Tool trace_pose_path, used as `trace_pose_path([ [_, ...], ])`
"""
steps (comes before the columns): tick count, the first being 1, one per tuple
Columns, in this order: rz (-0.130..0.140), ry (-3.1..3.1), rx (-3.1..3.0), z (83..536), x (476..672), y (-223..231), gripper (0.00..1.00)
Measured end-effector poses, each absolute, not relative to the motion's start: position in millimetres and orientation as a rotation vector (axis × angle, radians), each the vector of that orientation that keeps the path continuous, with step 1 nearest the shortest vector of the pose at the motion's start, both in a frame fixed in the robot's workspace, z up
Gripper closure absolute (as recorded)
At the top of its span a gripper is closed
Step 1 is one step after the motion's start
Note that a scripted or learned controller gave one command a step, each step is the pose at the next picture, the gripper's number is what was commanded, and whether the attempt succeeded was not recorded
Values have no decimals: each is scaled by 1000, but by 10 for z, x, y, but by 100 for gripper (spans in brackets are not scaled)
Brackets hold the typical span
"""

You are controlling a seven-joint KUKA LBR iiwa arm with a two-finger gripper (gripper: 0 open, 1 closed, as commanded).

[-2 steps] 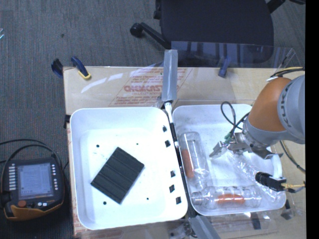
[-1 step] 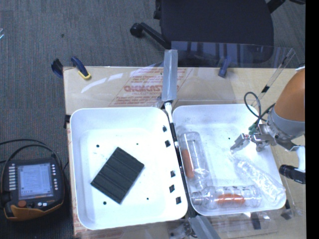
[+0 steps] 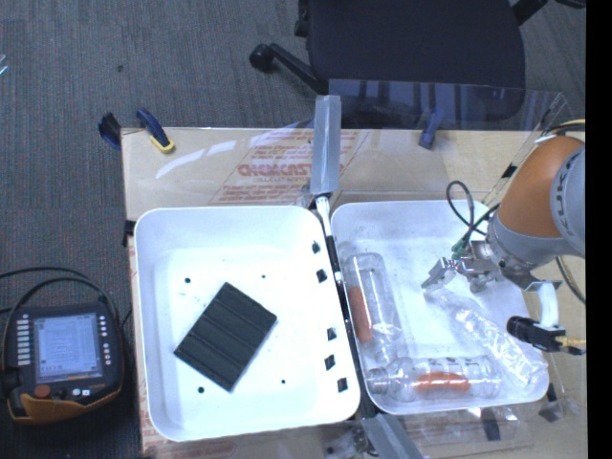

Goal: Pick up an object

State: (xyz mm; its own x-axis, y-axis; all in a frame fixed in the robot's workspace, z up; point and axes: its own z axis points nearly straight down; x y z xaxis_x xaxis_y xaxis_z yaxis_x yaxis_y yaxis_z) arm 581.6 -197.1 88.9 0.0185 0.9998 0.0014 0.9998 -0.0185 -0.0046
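A: Where's the arm now?

B: Reaching in from the right, with the gripper (image 3: 448,273) low over the right bin (image 3: 402,220), near its upper right part. The fingers look spread somewhat with nothing between them — though they're small here, so I wouldn't swear to how wide.

A: And what could it pick?

B: Three clear plastic pieces lie in that bin: a clear tube with an orange core (image 3: 367,297) along the left wall, a second tube (image 3: 435,379) along the near wall, and a crinkled clear bottle (image 3: 490,336) just below the gripper. The left bin (image 3: 158,247) holds a black ribbed pad (image 3: 226,336), well away.

A: So which step?

B: I'd judge the approach — nothing is grasped yet. Next it would need to settle over the crinkled bottle, descend, and close across its narrow width; clear slippery plastic may slide out.
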Motion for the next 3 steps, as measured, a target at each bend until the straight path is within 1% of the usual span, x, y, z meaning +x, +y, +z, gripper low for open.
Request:
trace_pose_path([
  [1, -1, -2357, -2074, 869, 5510, -2005, 0],
  [2, -7, -2416, -2013, 883, 4791, -2126, 0],
  [3, -8, -2290, -2149, 880, 5710, -2070, 0],
])
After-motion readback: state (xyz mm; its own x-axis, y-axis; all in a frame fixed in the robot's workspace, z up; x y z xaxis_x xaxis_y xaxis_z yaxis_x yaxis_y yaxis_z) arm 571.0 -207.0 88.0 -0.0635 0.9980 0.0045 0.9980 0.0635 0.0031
